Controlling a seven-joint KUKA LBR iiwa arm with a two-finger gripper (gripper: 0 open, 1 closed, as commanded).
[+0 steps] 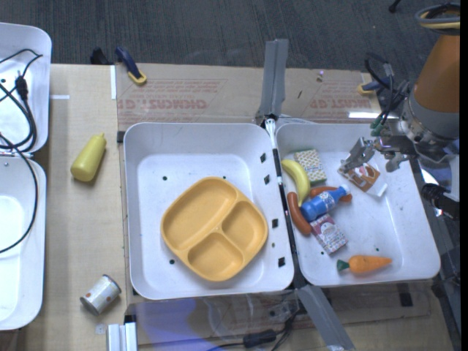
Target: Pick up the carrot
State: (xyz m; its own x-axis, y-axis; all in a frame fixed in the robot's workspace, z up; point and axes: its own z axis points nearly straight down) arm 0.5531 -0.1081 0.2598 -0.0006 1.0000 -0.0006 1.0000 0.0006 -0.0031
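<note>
The carrot (368,265), orange with a small green top, lies flat near the front edge of the right bin (409,229), its tip pointing right. My gripper (357,156) hangs over the back of that bin, well behind the carrot and apart from it. It is just above a small brown and white packet (366,178). The arm's grey wrist and orange band come in from the upper right.
Left of the carrot in the right bin lie a banana (295,175), a green box (311,164), a red sausage (298,214), a blue bottle (320,204) and a red and white carton (329,234). A yellow divided plate (214,229) sits in the left bin (146,196).
</note>
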